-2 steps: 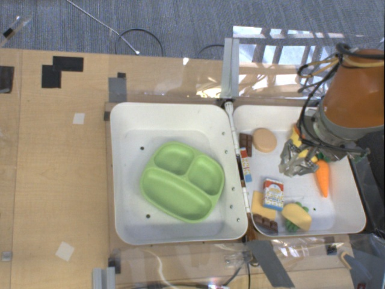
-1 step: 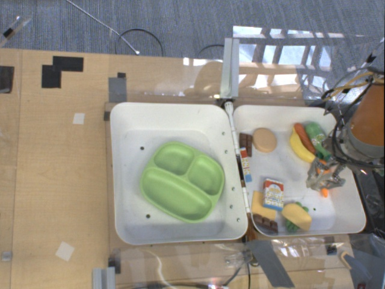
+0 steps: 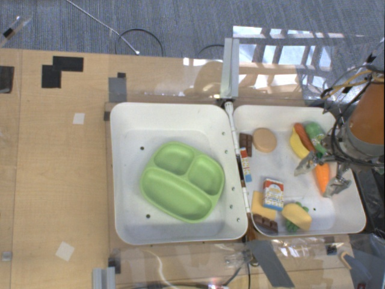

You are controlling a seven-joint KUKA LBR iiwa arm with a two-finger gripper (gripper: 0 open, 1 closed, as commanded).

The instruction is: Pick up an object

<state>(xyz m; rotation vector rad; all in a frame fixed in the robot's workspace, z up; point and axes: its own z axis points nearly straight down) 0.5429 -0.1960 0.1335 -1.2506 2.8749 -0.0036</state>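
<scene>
In the right bin (image 3: pixel 349 221), my gripper (image 3: pixel 319 178) hangs over the right side, reaching in from the right. Its two grey fingers (image 3: pixel 305 164) are spread apart, one on each side of an orange carrot (image 3: pixel 323 176) that lies on the bin floor. The fingers stand wider than the carrot, so the gripper is open. Just behind it lie a yellow banana-like piece (image 3: pixel 297 145), a red pepper (image 3: pixel 302 135) and a green item (image 3: pixel 314 130).
The right bin also holds a round tan bun (image 3: pixel 264 139), a brown bar (image 3: pixel 245 142), a red-and-white carton (image 3: pixel 273 192), a yellow wedge (image 3: pixel 259 205) and a yellow corn piece (image 3: pixel 297 214). A green divided plate (image 3: pixel 182 180) lies in the left bin (image 3: pixel 126 125).
</scene>
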